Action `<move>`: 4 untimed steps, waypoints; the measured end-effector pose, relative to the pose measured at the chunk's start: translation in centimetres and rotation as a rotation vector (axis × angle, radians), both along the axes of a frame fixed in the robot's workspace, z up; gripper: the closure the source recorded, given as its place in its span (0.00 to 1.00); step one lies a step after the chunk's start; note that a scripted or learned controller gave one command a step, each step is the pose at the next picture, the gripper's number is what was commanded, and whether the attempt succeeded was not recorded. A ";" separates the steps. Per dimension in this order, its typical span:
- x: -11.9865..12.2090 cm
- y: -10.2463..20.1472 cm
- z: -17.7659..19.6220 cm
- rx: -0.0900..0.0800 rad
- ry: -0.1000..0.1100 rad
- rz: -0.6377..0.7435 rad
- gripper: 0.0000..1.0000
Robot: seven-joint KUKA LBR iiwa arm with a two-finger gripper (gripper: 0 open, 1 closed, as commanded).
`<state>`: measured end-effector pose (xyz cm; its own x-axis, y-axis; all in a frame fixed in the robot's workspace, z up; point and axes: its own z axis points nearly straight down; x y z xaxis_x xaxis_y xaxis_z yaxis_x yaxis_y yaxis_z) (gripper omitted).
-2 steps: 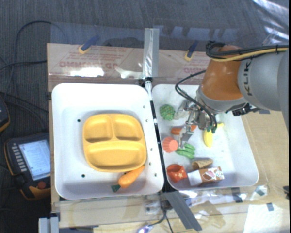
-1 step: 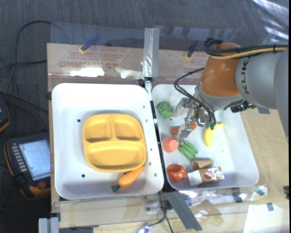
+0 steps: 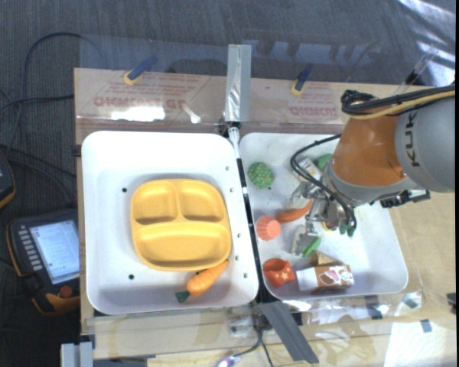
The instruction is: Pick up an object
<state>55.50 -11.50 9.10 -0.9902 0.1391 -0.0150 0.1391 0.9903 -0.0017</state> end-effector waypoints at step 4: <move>-1.1 2.2 1.0 0.007 -0.006 -0.330 1.00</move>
